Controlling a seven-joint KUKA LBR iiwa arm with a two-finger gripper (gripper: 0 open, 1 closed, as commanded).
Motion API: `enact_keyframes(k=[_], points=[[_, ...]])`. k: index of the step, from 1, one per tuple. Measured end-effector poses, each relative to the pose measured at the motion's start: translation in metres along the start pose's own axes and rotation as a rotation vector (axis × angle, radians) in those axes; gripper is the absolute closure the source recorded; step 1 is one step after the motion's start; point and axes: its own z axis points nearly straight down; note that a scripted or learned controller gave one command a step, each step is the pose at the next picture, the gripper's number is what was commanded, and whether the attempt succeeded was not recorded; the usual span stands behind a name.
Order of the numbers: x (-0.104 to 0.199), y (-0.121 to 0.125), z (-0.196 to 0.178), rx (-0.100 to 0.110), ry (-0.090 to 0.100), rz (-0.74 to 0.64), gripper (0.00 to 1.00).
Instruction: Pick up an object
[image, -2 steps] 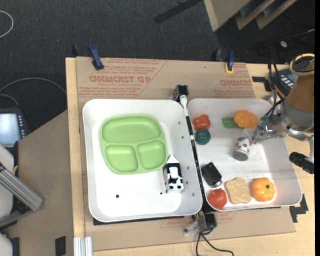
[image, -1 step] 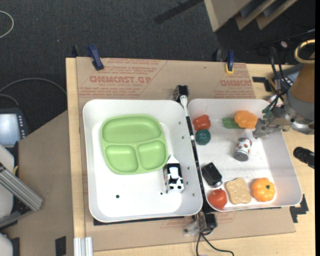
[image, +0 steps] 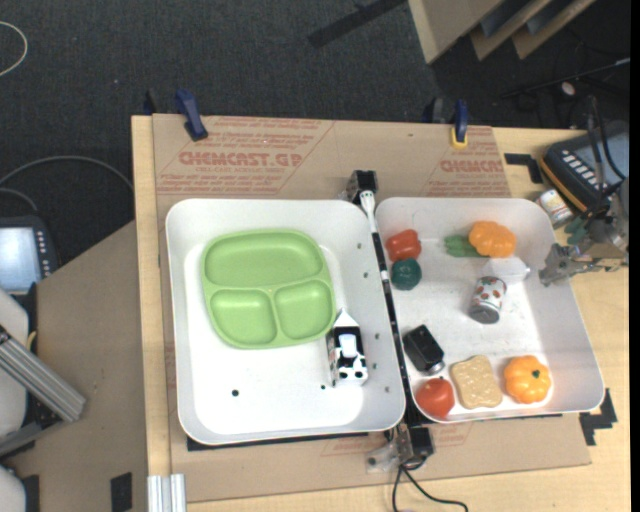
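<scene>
From my seat I see the gripper (image: 560, 265) low at the right edge, reaching leftward; its fingers look slightly apart, I think, with nothing between them.

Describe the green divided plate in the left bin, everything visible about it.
The green divided plate is pale lime and looks like matte plastic, a rounded rectangle with three compartments: one wide section along the far side, two smaller ones nearer the camera. It lies flat in the left bin, toward the far left. A small black-and-white cow-patterned toy sits just off its near right corner.
</scene>
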Motion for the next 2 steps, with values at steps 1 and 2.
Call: enact_keyframes(k=[1,2], points=[[0.069,0.017,-0.029,-0.002,0.004,-0.011,1.00],[0.117,-0.063,0.100,0.024,0.010,-0.003,1.00]])
